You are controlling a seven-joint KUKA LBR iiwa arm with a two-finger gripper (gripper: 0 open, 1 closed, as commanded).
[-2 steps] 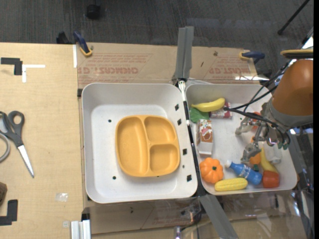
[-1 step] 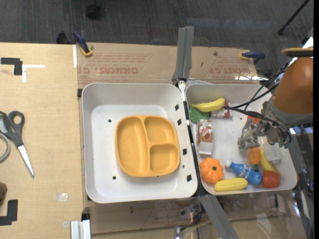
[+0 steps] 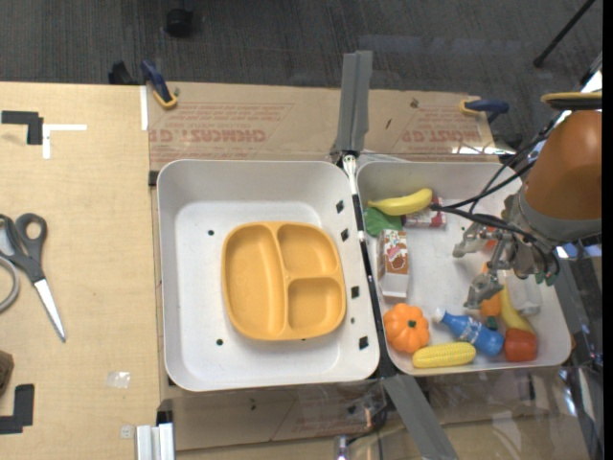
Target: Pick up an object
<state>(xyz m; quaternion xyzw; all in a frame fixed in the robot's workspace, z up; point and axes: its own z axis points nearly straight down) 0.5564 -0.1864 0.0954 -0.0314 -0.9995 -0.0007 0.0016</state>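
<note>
Several toys crowd the right bin [image 3: 421, 175], and the gripper [image 3: 487, 281] hangs directly above the orange piece [image 3: 491, 306]; whether it is open I cannot tell.

Glossy plastic orange tray [image 3: 283, 281] in smooth white bin [image 3: 182, 286]; matt cardboard [image 3: 239, 127] behind.

Dark grey carpet floor [image 3: 249, 17] beyond a light wooden bench [image 3: 77, 257] — cardboard sheet [image 3: 239, 123] on top.
</note>
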